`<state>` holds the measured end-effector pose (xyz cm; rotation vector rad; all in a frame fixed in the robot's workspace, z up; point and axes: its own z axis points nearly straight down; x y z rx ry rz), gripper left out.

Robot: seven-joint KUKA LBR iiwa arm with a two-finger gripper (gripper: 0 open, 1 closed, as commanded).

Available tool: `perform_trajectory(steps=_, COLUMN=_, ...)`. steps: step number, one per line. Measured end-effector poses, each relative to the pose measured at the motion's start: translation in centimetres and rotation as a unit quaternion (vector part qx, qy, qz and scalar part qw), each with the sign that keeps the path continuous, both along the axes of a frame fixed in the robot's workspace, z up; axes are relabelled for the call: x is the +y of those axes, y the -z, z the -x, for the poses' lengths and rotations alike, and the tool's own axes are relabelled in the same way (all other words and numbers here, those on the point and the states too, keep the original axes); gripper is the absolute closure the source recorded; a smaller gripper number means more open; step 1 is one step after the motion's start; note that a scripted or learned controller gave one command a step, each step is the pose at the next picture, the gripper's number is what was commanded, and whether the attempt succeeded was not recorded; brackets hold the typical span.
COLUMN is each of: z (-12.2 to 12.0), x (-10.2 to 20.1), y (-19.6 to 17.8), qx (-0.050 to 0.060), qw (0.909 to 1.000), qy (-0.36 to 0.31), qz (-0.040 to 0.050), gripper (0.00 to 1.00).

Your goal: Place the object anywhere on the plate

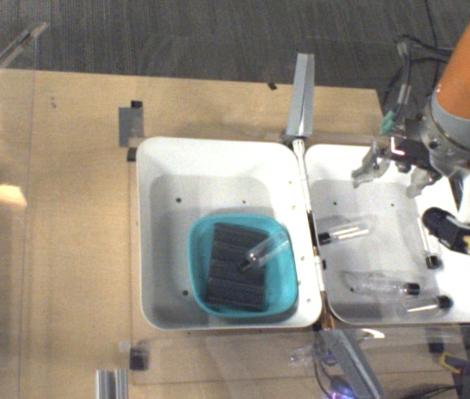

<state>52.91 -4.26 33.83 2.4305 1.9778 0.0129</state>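
A clear tube (264,251) is seen on the teal plate (204,238), lower centre. The gripper (394,171), upper right, is spread, nothing between its fingers.

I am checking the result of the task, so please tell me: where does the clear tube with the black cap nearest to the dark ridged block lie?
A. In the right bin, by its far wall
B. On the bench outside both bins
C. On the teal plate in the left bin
C: the clear tube rests across the dark ridged block on the teal plate, inside the left bin.
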Motion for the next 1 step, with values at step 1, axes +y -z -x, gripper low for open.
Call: perform_trajectory(steps=1, z=1.87, x=-7.89, y=-9.93, qx=-0.002, qw=0.9959, qy=0.091, qz=0.0006, gripper=0.00)
